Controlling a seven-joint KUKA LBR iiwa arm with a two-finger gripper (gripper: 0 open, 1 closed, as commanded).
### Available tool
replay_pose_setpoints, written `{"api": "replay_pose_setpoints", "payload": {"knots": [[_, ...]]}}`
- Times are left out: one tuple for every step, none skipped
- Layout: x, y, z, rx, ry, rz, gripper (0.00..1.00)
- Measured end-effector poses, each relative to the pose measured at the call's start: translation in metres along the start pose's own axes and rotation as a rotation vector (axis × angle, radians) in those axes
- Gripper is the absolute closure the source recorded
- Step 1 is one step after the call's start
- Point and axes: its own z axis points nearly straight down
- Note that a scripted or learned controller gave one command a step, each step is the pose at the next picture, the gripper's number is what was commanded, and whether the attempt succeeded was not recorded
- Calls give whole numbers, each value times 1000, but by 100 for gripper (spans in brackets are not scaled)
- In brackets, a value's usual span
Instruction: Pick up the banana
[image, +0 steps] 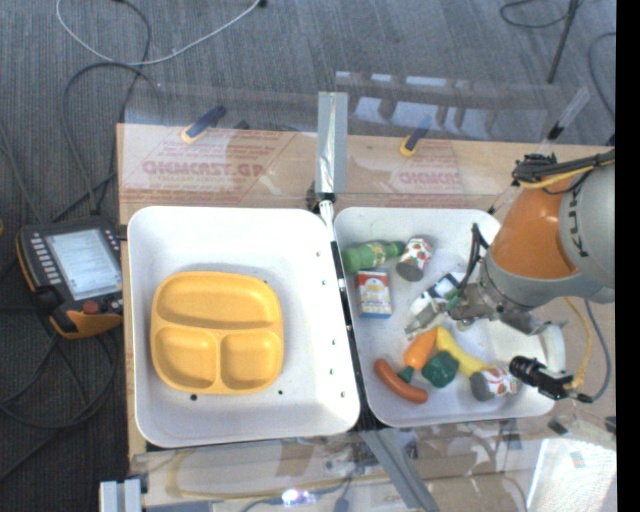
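Note:
The banana (458, 351) is a short yellow piece lying in the right bin (350, 330), between an orange carrot (421, 349) and a dark green toy (439, 371). My gripper (436, 306) hangs over the middle of the right bin, just above and left of the banana's upper end, at the tip of the arm with the orange band (530, 240). I see nothing held in it. The arm's wrist covers the bin's right part.
In the right bin also lie a red sausage (400, 381), a small can (493, 383), a green bottle (372, 255), a red box (374, 293) and another can (415, 257). The left bin (150, 400) holds a yellow divided plate (217, 330).

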Motion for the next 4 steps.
{"api": "replay_pose_setpoints", "payload": {"knots": [[-9, -47, 12, -23, -11, -99, 0], [-18, -20, 14, -12, -2, 107, 0], [-18, -19, 4, -16, -6, 107, 100], [0, 44, -85, -1, -6, 344, 100]]}}
